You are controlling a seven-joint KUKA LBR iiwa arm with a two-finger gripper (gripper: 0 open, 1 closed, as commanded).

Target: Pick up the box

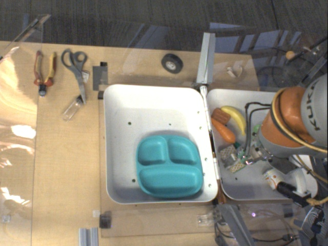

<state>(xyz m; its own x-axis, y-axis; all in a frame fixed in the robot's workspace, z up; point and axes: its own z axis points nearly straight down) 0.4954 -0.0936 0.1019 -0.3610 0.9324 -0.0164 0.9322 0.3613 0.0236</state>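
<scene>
I see a teal divided tray [169, 166] low in the left bin [118, 137]; in the right bin [246, 191] the arm [294, 119] hides its gripper; a carrot [224, 130] and banana [233, 117] lie behind; I cannot pick out the box.

Premises: a robotics lab or test workshop. Evidence follows. A plywood bench [61, 178] carries two white bins [118, 137] set side by side, divided by a metal rail [206, 58]. Hand tools lie along the bench's far edge: pliers [44, 72], scissors [77, 68] and a tape roll [172, 63]. An industrial arm [294, 122] with loose cables [251, 122] reaches in from the right. Dark carpet [128, 4] lies beyond the bench.
</scene>
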